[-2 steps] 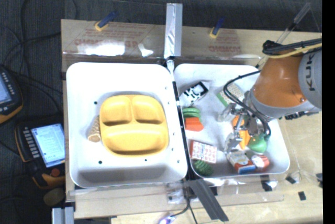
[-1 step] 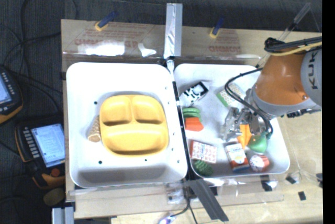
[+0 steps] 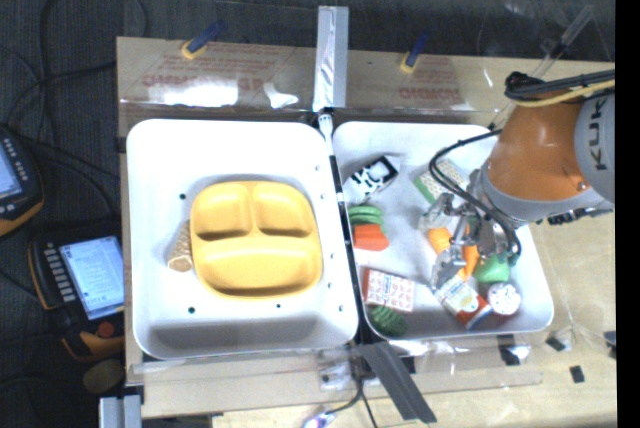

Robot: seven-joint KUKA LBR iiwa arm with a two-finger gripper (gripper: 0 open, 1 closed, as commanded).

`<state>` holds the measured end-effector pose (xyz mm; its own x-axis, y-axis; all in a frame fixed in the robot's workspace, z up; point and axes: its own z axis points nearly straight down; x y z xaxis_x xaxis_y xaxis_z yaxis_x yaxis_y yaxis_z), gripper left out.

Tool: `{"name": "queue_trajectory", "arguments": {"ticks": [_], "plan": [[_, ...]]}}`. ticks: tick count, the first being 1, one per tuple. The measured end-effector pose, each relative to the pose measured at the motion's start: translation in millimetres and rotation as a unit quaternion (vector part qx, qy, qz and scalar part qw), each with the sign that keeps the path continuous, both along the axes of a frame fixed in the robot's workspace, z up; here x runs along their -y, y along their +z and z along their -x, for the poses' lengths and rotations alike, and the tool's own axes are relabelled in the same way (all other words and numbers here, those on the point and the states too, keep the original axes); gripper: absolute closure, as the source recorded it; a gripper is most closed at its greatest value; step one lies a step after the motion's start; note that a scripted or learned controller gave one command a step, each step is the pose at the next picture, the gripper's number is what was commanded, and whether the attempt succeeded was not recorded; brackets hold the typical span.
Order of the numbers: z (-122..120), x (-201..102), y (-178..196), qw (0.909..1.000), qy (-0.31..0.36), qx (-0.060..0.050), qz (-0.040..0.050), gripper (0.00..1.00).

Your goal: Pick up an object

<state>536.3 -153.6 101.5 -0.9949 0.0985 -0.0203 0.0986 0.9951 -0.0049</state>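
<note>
Two white bins sit side by side: the left bin [image 3: 150, 216] holds a yellow divided tray [image 3: 256, 238], the right bin [image 3: 535, 301] small cluttered items. Gripper [image 3: 462, 256] hangs low among these; whether it grips anything, I cannot tell

camera view: fixed overhead | slanted down | mid-distance | covers both bins [image 3: 140, 216], bench

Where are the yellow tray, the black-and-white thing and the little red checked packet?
yellow tray [image 3: 255, 238]: camera view, on its large front compartment.
black-and-white thing [image 3: 371, 176]: camera view, on its patterned top face.
red checked packet [image 3: 389, 290]: camera view, on the middle of its printed face.
</note>
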Motion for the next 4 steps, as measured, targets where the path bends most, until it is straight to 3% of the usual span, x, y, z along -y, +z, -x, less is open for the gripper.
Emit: {"name": "queue_trajectory", "arguments": {"ticks": [1,2,3,4], "plan": [[-1,0,9,1.0,0.0,0.001,0.0012,1.0],[-1,0,9,1.0,0.0,0.001,0.0014,0.0],[-28,-38,-11,0.9995,-0.031,-0.005,-0.0023,0.0],[-31,34,-11,0.9976,0.069,-0.003,-0.0002,0.0]]}}
